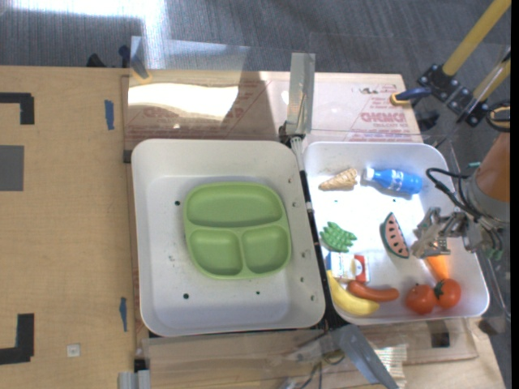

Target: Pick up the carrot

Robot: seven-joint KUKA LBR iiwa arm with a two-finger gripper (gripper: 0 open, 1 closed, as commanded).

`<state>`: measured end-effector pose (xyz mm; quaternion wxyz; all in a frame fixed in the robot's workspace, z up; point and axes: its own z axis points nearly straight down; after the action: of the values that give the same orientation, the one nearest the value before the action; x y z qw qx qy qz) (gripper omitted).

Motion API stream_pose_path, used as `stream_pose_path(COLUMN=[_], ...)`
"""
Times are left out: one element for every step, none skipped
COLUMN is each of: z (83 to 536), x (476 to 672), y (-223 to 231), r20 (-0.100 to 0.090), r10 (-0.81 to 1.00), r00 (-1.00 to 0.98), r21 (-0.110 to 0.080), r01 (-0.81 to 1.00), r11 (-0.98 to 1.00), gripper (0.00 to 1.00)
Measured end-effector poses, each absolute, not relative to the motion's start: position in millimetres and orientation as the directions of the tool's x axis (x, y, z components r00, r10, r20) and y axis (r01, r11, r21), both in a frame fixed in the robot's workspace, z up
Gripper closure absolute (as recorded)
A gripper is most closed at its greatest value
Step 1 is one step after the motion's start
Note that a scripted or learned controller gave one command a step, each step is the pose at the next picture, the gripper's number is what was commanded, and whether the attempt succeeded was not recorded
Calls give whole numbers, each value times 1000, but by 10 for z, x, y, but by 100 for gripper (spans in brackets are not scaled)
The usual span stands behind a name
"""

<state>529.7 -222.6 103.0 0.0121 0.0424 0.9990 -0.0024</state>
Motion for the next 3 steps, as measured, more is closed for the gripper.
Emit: stream_pose_path(z=[1020, 893, 1028], x=[5292, 5166, 5207], y=[-2222, -2227, -2230], r20=[-22, -10, -23], r10=[85, 273, 271], r00=[-996, -962, -962], r21=[-3, 2, 0], r01=[85, 273, 271], r11=[996, 962, 962], gripper=[0, 0, 100])
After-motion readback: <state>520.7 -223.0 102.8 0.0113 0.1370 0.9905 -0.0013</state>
